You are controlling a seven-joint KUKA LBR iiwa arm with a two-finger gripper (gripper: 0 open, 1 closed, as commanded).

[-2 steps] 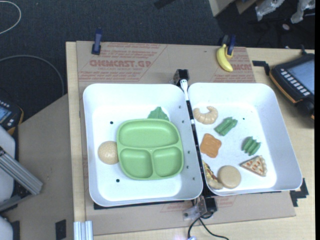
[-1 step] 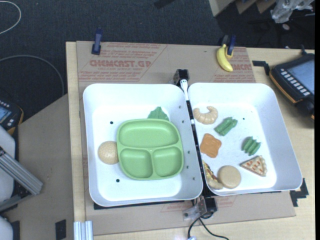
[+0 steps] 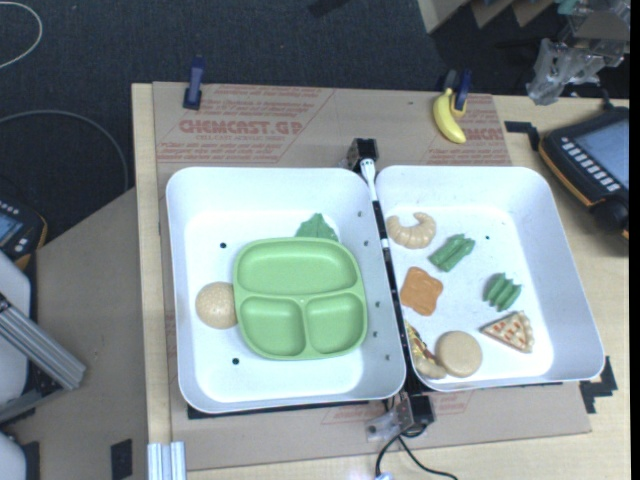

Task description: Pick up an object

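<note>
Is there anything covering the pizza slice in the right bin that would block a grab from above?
Nothing visible does. The pizza slice lies flat and uncovered near the right bin's front corner. The round bun lies apart on its left and a green leafy piece just behind; neither overlaps it.

Bright, even overhead light, soft shadows, slightly soft focus.

Two white bins [image 3: 190, 218] sit side by side. One green divided plate [image 3: 298, 298], two round buns [image 3: 215, 305], two green bean bunches [image 3: 452, 252], one croissant [image 3: 412, 230], one pizza slice [image 3: 510, 331], one banana [image 3: 448, 118].
</note>
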